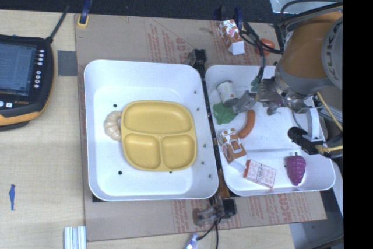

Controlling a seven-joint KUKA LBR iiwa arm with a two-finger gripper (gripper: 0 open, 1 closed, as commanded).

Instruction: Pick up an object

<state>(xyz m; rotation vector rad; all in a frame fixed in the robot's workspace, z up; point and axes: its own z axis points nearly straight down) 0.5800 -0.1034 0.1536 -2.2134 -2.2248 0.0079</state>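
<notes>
The right white bin (274, 76) holds a white cup (226, 90), a green leafy piece (222, 113), an orange sausage (248, 123), a small brown-and-white carton (231, 148), a flat packet (259, 173) and purple grapes (295, 168). My gripper (243, 103) hangs low over the upper left of this bin. It points left, just right of the cup and the green piece and above the sausage's top end. I see nothing held in it. The grey and orange arm (306, 55) covers the bin's upper right corner.
The left bin (99, 84) holds a yellow divided plate (158, 134) with a beige pastry (112, 124) tucked against its left side. A small carton (231, 35) lies outside behind the bins. A handheld control tablet (20, 79) rests at far left. Cables run behind the right bin.
</notes>
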